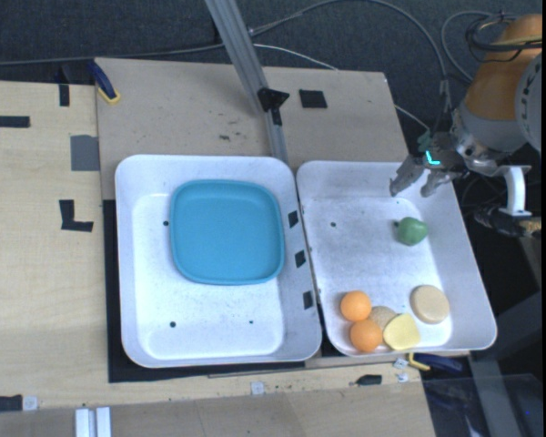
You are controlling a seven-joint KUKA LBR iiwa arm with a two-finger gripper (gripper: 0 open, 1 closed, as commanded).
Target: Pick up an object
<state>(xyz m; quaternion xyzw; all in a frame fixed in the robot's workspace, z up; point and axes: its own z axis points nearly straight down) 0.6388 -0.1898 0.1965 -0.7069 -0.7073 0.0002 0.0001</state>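
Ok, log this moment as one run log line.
pincer: open, holding nothing, above right bin | green object: just below it | blue plate: left bin

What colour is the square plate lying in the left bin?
Light blue, a plain turquoise shade with no pattern; the plate shows clearly in the camera view.

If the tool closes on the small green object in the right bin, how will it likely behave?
The green object looks rounded, so it may roll or squirt sideways on the smooth right bin. It seems small, probably light. It lies alone, so nothing blocks it from sliding away.
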